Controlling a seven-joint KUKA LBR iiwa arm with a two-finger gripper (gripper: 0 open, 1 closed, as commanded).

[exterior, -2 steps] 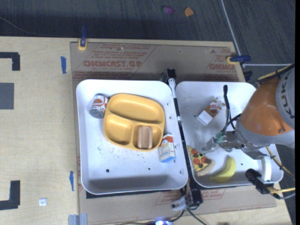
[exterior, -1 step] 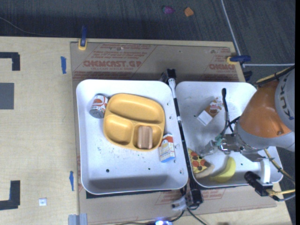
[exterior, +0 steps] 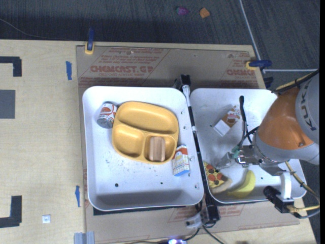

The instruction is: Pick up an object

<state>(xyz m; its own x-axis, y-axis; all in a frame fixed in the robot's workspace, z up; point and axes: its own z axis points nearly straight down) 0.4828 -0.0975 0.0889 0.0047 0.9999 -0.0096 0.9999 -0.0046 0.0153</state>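
Observation:
In the right bin (exterior: 203,105), a yellow banana (exterior: 246,183) lies near the front edge. A toy pizza slice (exterior: 216,177) sits just left of it. A small white packet with a brown label (exterior: 227,122) lies farther back. My gripper (exterior: 232,158) hangs low over the right bin, just behind the banana and the pizza slice. The grey and orange wrist (exterior: 279,131) covers the bin's right part. Nothing can be seen held in the gripper.
The left bin (exterior: 96,187) holds a yellow divided plate (exterior: 144,128) with a brown block (exterior: 156,148) in one compartment. A crushed can (exterior: 106,114) lies at the plate's back left, and a small carton (exterior: 181,160) stands at its front right. Cables run along the divider between the bins.

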